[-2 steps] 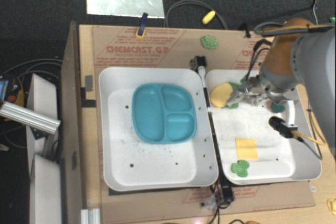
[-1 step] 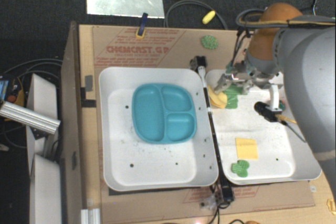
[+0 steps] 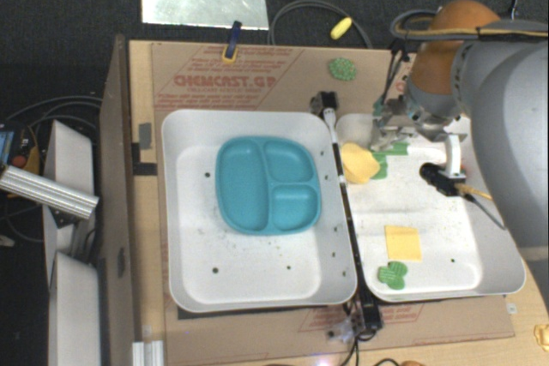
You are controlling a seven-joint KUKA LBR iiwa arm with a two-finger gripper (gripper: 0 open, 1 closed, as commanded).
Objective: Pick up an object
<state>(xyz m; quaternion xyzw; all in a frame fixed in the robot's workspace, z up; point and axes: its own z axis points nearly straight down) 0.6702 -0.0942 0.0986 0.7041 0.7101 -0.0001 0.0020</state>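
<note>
Arm [image 3: 502, 99] reached in over the right bin [image 3: 493, 266]. Fingers [image 3: 390, 131] sat low at the bin's far-left corner; spread: couldn't tell. Two bins on the bench [image 3: 223, 73]. Left bin [image 3: 184, 176] held one teal divided plate [image 3: 268, 184]. Right bin: yellow lump [image 3: 358, 164] just beside the fingers, yellow square [image 3: 402, 242] and green piece [image 3: 393, 274] well nearer the camera.

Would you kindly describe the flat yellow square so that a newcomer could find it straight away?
Start at the right-hand white bin, the one the arm reaches into. The yellow square lies flat on its floor toward the near edge, just above a small green piece. Unlike the rounded yellow lump by the bin's left wall, it is thin and straight-edged.
</note>
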